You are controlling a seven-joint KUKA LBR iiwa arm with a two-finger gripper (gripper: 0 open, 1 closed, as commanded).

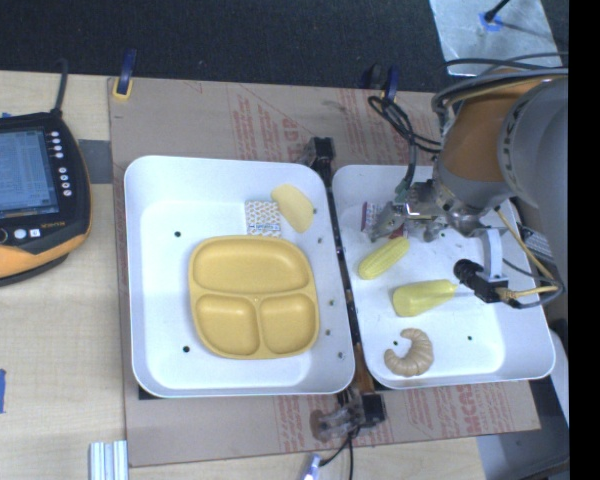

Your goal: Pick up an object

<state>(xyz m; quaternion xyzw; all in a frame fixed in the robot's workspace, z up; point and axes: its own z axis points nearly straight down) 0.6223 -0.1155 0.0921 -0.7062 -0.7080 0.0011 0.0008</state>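
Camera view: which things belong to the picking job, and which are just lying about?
Job: hand, corn cob, croissant, yellow plate.
Lying about: tablet, clamp.

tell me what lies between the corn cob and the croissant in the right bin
In the camera view, a pale yellow piece lies between the corn cob and the croissant, touching neither.

A robotics lab: at the right of the frame a grey-and-orange robot arm (510, 138) reaches over two white bins (140, 268) on a cardboard sheet (230, 118) clamped to a wooden bench (40, 368), with a teach pendant (20, 193) at the left edge and loose cables (400, 123) above the bins
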